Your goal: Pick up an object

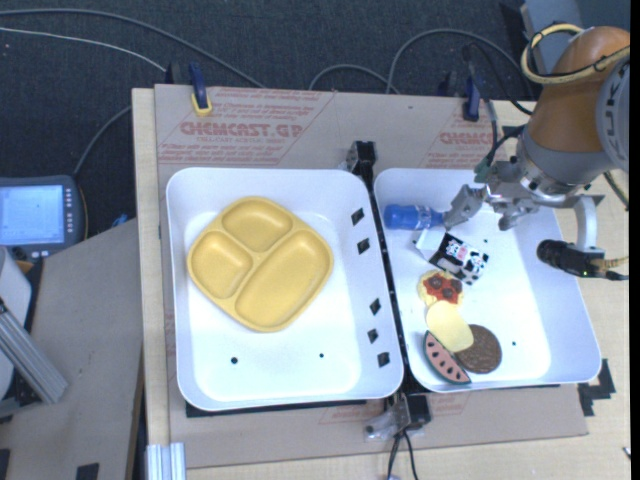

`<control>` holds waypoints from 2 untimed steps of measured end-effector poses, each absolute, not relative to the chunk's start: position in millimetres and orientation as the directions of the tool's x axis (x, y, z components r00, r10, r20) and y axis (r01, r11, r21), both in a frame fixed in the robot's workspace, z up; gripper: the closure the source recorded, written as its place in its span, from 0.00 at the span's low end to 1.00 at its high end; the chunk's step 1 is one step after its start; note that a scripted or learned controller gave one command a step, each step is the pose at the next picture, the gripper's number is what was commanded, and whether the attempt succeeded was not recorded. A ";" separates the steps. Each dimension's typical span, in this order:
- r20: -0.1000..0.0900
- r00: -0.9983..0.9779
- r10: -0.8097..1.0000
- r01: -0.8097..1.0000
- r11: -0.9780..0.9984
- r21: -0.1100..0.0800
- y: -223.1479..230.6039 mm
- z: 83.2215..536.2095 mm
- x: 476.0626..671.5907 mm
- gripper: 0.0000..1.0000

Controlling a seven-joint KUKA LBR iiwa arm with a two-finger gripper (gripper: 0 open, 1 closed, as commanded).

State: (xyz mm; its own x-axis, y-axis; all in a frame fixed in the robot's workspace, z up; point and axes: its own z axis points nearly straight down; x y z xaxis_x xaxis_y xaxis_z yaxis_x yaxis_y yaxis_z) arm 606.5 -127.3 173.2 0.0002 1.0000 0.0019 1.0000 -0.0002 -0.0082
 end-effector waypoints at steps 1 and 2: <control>0.002 0.001 1.000 1.000 -0.001 -0.007 -136.1 122.9 601.6 0.00; 0.003 -0.002 1.000 1.000 0.002 0.007 -133.8 88.0 605.4 0.00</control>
